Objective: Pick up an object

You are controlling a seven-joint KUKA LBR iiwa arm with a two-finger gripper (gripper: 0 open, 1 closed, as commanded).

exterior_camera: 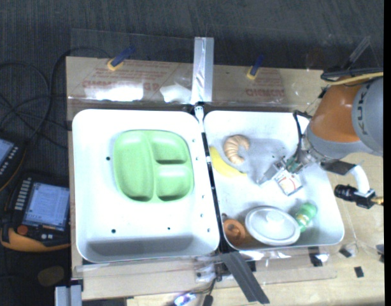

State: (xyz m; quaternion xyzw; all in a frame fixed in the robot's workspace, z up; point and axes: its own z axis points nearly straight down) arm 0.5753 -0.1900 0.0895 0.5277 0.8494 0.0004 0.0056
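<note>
Gripper point(277, 169) hangs low in the right bin point(323, 231), its grip impossible to judge, nothing visibly lifted yet, with a croissant point(235, 148) close at its ten o'clock.

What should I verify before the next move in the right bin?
1. Hand inside right bin: ok.
2. Object seen between the hand's tips: not ok, none visible.
3. Croissant and banana lie left of the hand, reachable: ok.
4. White bowl and green bottle sit close together, crowded grasp: not ok.
5. Green tray alone in left bin: ok.
</note>
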